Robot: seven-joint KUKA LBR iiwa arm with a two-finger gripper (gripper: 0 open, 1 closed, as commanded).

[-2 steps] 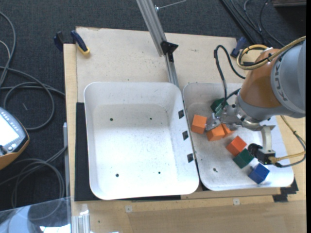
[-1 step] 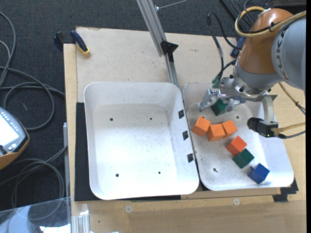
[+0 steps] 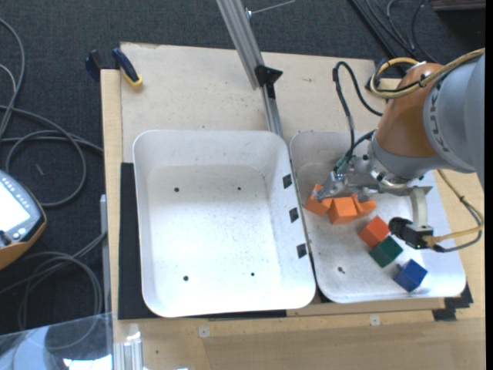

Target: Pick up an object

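**Bench and floor around the work area**

A pale wooden bench top (image 3: 200,91), speckled and worn, is set on dark grey carpeted floor (image 3: 54,68). Black cables (image 3: 46,168) are looped over the carpet at the left and far right. A slanted grey metal rail (image 3: 239,29) is fixed at the far side. A blue and yellow clamp (image 3: 127,66) is seen at the far left corner.

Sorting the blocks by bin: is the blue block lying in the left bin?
No, the blue block lies in the right bin, near its lower right corner.
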